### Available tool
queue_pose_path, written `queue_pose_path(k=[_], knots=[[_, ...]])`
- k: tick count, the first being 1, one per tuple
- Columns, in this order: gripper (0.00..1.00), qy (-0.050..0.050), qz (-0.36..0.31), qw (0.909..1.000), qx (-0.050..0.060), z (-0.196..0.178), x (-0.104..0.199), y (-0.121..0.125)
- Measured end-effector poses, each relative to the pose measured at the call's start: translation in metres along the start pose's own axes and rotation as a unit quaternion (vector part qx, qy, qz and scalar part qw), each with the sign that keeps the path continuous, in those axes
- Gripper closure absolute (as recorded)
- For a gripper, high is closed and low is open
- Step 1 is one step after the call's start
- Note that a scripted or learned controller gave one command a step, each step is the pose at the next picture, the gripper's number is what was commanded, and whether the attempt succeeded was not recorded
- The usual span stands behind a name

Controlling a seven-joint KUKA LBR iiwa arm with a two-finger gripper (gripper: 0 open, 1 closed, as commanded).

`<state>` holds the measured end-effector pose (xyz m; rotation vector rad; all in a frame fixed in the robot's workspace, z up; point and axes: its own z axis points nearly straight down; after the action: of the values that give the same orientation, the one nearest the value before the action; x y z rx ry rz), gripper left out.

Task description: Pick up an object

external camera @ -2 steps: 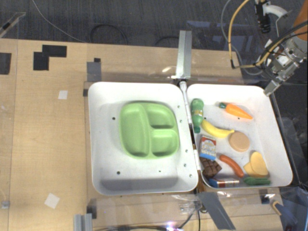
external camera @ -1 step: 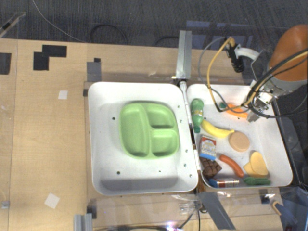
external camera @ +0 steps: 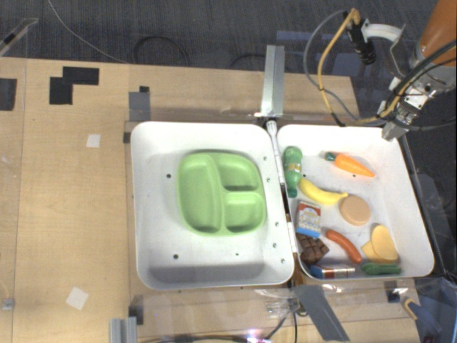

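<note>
Bins, two of them, white and shallow, are set side by side on a light wooden bench [external camera: 64, 213]. In the left bin [external camera: 153, 191] a green plastic tray [external camera: 220, 191] with three sections is laid flat near the middle.

The right bin [external camera: 418, 220] is filled with small toy foods. A green bottle [external camera: 292, 168] is laid against the left wall, near the top. Just beside it a yellow banana [external camera: 321, 191] is placed, and its right end is touched by a round tan cookie [external camera: 355, 210]. An orange carrot [external camera: 350, 164] with a green tip is seen higher up, apart from the others. Below the banana a small red, white and blue box [external camera: 308, 219] is found, and under that a dark brown chunk [external camera: 312, 248]. A red sausage [external camera: 340, 244] is laid at a slant beside them. A yellow-orange pear-shaped piece [external camera: 381, 244] is placed at the lower right, with a dark green piece [external camera: 380, 268] just under it. A thin red and dark marker [external camera: 334, 271] is laid along the bottom wall.

The gripper [external camera: 395, 128] of the grey and orange arm [external camera: 437, 34] is seen at the top right corner of the right bin, above the rim. Nothing is seen in it, and it cannot be told if the jaws are released or clenched.
</note>
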<state>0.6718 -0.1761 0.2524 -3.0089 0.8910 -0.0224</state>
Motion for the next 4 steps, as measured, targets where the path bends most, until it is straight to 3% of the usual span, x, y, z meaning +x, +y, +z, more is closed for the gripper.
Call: queue_pose_path(k=[1, 2, 3, 4], knots=[[1.0, -0.004, -0.189, 0.982, -0.001, 0.006, 0.01, 0.018], [0.0, -0.005, -0.189, 0.9819, -0.001, 0.006, 0.009, 0.018], [0.0, -0.008, -0.188, 0.9821, -0.001, 0.084, -0.051, 0.05], [0.0, 0.002, -0.171, 0.9852, -0.001, 0.152, -0.127, 0.079]])
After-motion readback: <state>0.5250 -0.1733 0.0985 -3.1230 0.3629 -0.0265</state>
